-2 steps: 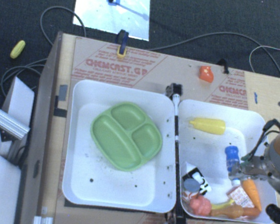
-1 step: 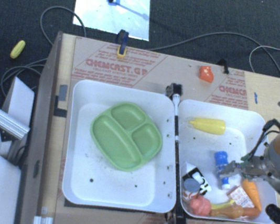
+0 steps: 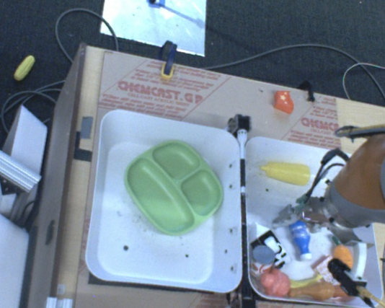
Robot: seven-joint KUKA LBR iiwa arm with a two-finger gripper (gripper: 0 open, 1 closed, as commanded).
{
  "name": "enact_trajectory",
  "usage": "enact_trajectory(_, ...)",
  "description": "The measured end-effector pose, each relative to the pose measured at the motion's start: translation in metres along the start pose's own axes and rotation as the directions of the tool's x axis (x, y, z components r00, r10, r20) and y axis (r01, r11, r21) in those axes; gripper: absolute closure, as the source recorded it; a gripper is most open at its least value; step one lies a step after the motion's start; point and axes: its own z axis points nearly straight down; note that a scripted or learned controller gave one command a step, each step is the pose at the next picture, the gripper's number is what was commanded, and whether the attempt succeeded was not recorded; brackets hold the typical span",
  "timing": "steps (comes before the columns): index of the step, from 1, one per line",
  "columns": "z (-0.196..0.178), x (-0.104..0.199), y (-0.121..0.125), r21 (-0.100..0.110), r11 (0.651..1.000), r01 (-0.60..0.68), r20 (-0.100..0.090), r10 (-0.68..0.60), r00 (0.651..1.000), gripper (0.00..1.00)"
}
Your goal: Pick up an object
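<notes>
- gripper (image 3: 297, 217) is down inside the right bin (image 3: 272, 200), roughly mid-bin, with the arm coming in over the bin's right edge.
- Gripper state: can't tell whether it's apart or together, since the wrist blocks the view from above. Can't tell whether it grips anything either.
- blue bottle (image 3: 300, 239), white cap, lies tilted just beside the gripper on the side toward the bin's near edge. Contact or a small gap: can't tell.
- yellow object (image 3: 286, 172) lies lengthwise along the right bin's far edge, apart from the gripper.
- orange ball (image 3: 342, 254) sits close to the right edge of the same bin.
- pink ball (image 3: 273, 282) is at the near edge, toward the near-left corner, and a tan piece (image 3: 316, 287) lies beside it along that edge.
- black-and-white item (image 3: 275, 248) sits against a grey disc (image 3: 261, 255) near the right bin's left wall.
- left bin (image 3: 153, 256) holds a green divided plate (image 3: 174, 187) at its centre.
</notes>
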Motion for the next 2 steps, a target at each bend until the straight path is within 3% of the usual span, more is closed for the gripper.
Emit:
enact_trajectory(1, -0.01, 0.0, 0.0, -0.001, 1.0, 0.002, 0.0, -0.002, 1.0, 1.0)
enact_trajectory(2, -0.101, 0.1, -0.008, 0.0, 1.0, 0.001, -0.001, -0.001, 1.0, 1.0)
